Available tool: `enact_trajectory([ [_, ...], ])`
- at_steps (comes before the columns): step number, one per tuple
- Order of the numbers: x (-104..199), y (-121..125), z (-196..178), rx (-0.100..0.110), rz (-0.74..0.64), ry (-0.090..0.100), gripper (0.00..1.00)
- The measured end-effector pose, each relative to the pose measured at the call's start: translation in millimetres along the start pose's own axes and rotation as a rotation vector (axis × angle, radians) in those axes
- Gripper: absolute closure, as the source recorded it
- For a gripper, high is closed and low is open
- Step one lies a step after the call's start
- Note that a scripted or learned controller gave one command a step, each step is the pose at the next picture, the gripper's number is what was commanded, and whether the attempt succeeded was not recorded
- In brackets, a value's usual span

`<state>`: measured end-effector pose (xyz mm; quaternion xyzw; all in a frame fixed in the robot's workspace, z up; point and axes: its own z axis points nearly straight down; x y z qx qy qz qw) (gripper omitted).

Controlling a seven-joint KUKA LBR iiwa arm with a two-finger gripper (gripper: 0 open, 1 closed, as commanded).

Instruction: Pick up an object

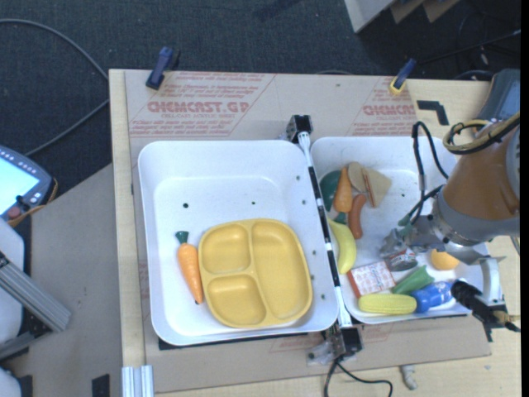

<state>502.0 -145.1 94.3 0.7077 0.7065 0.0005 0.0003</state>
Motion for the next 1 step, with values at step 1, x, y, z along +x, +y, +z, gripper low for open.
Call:
enact_trajectory([
  [1,58.1,47.2,-91.0,-0.002,-0.004,0.0,1.0],
])
